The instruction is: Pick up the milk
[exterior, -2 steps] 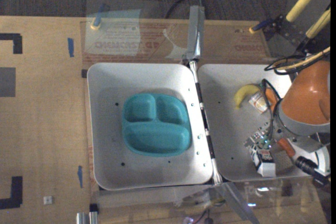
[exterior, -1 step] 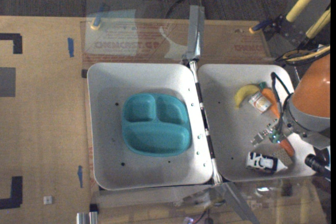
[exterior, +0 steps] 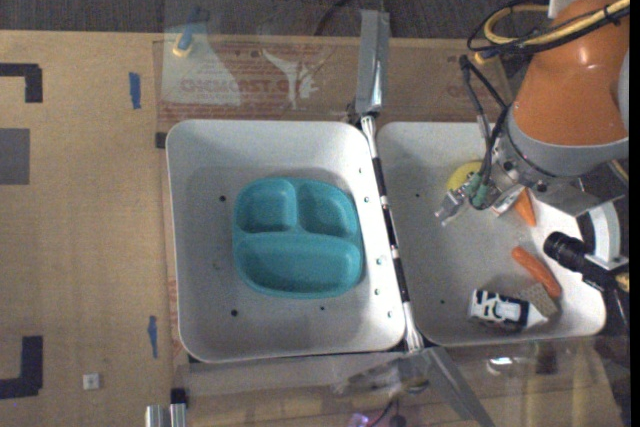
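The milk (exterior: pixel 500 308) is a small white carton with black markings. It lies on its side near the front edge of the right bin (exterior: pixel 420 245). My gripper (exterior: pixel 447 207) hangs low over the middle of that bin, under the grey and orange wrist. It sits above and to the left of the carton, well apart from it, with nothing seen in its grip.
A yellow item (exterior: pixel 462 177) lies just behind the gripper. Two orange carrot-like pieces (exterior: pixel 530 262) (exterior: pixel 526 207) lie to the gripper's right, and a tan piece (exterior: pixel 546 296) lies beside the milk. The left bin (exterior: pixel 200 175) holds a teal divided plate (exterior: pixel 297 236). Cables hang by the arm.
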Robot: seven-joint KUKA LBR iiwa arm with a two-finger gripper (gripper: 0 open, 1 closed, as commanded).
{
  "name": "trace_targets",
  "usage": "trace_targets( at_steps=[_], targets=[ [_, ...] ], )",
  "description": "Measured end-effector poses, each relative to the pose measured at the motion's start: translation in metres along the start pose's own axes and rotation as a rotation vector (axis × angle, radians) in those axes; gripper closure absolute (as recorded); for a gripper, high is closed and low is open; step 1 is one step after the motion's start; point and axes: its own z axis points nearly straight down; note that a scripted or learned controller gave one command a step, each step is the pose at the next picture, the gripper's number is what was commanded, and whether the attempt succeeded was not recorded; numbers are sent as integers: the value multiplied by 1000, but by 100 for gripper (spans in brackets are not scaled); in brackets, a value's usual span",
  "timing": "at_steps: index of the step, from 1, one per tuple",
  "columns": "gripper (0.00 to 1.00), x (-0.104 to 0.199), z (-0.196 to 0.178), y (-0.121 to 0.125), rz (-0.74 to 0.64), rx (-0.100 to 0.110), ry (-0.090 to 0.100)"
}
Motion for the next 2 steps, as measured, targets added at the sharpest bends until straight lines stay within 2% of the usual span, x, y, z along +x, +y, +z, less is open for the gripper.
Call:
trace_targets(
  at_steps=[1,2],
  targets=[
    [100,-27,-120,-38,-199,-1,-2],
    [100,-116,-172,-43,-18,-2,-4]
  ],
)
